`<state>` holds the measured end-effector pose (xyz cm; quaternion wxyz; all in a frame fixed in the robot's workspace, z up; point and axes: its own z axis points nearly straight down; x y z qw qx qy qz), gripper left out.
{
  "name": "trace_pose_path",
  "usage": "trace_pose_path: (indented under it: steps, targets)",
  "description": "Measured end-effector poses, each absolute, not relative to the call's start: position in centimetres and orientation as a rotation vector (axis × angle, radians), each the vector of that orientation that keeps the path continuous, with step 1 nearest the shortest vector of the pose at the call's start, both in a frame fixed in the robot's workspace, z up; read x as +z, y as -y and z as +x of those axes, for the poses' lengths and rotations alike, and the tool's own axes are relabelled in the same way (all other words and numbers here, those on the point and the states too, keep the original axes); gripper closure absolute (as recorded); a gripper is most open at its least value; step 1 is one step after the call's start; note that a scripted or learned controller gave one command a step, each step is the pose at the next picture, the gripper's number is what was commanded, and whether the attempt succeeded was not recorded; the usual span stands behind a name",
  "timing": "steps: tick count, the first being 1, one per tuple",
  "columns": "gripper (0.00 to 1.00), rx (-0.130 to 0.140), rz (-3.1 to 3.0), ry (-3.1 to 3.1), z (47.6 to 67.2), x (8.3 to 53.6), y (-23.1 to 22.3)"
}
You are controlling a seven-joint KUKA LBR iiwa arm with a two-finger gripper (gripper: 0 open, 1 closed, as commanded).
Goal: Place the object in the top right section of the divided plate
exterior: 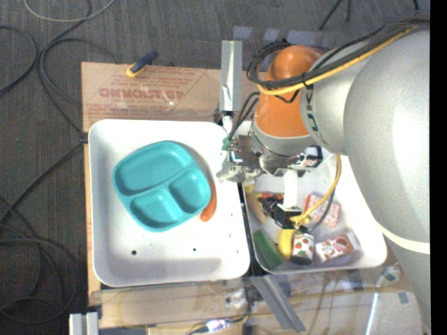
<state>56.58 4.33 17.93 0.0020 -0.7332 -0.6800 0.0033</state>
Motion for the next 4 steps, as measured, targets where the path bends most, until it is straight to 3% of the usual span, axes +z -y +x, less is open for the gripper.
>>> trace_pose_path:
  steps: [1,2,3,4]
  targets:
    - [1.00,0.010,-2.053,2.373,57.4,18.2,-9.9]
    - [1.00,0.010,-2.027,2.394,56.7,20.7,-11.1]
    - [1.00,0.010,-2.042,2.382,57.9,21.8,-12.6]
    - [0.00,0.010,-2.043,2.382,57.9,21.8,-12.6]
